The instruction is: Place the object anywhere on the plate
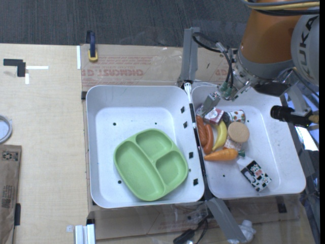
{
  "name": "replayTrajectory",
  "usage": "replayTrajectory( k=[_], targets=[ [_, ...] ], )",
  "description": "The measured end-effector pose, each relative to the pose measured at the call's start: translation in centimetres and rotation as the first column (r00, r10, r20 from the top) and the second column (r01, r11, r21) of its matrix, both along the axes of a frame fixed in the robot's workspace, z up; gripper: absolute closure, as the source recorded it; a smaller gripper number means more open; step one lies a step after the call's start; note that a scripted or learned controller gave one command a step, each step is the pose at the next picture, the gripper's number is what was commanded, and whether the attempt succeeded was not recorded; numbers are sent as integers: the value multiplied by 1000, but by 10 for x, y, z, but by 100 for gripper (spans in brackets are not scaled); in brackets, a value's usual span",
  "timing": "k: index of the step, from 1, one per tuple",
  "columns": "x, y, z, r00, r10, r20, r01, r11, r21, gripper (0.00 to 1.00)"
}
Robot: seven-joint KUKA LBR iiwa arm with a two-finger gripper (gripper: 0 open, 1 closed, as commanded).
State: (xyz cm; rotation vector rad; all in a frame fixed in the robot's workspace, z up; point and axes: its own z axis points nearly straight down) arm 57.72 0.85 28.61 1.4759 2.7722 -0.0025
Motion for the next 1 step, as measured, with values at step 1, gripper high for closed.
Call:
replayTrajectory(
  k=[1],
  targets=[
    [1,-1,8,1000,1,0,-1,1000,-2,100]
  ],
)
